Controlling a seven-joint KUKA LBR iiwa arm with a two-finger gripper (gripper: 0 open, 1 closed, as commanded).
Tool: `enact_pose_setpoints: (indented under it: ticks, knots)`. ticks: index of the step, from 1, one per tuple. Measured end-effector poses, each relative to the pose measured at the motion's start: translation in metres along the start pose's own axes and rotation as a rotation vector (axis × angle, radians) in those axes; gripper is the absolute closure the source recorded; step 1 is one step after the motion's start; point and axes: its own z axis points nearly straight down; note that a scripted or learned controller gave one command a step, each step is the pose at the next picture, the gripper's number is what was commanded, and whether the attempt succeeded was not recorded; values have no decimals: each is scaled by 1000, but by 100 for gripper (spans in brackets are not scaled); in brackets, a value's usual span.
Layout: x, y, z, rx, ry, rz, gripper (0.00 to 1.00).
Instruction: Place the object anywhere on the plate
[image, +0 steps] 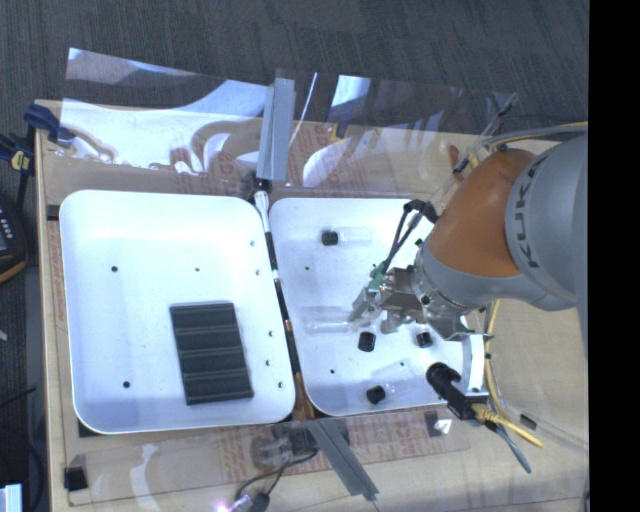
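Note:
The plate is a dark ribbed rectangle lying flat in the lower middle of the left bin. Several small black objects lie in the right bin: one near the back, one just below the gripper, one by the front wall and one under the wrist. My gripper hangs low over the middle of the right bin, right above the black object in its centre. A faint clear piece lies just left of the gripper.
The grey arm with its orange band covers the right side of the right bin. A ridge separates the two bins. A metal bar and clear sheeting stand behind the bins; cables and a bracket lie at the front.

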Motion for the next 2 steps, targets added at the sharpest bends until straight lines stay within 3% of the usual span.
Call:
enact_pose_setpoints:
  ticks: [1, 2]
  knots:
    - [74, 33, 26, 3, -1, -59, 100]
    - [182, -11, 26, 5, 1, -207, 100]
